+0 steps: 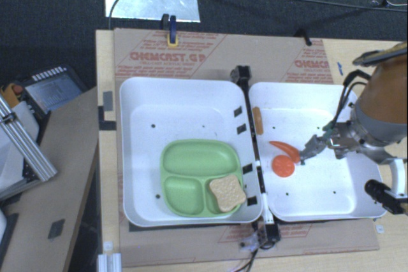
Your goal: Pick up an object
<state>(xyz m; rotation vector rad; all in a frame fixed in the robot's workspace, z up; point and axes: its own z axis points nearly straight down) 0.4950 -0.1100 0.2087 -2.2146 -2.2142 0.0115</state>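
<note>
Gripper: the claw point(307, 153) reaches in from the right over the right bin, tip low and just right of the red chili pepper; its tip is too small and dark to tell how it stands.
Arm: grey body with an orange band point(389, 89) above the wrist, over the right bin's right side.
Right bin point(319, 200): white, holds three small items in its left half.
Red chili pepper point(285, 148): curved, lying just left of the claw's tip; touching or not, I cannot tell.
Orange ball point(284, 166): round, right below the pepper.
Orange stick point(257, 120): narrow piece lying near the bin's left wall.
Left bin point(146, 137): white, holds a green divided plate point(191, 169).
Bread slice point(227, 193): sits in the plate's lower right compartment.
</note>
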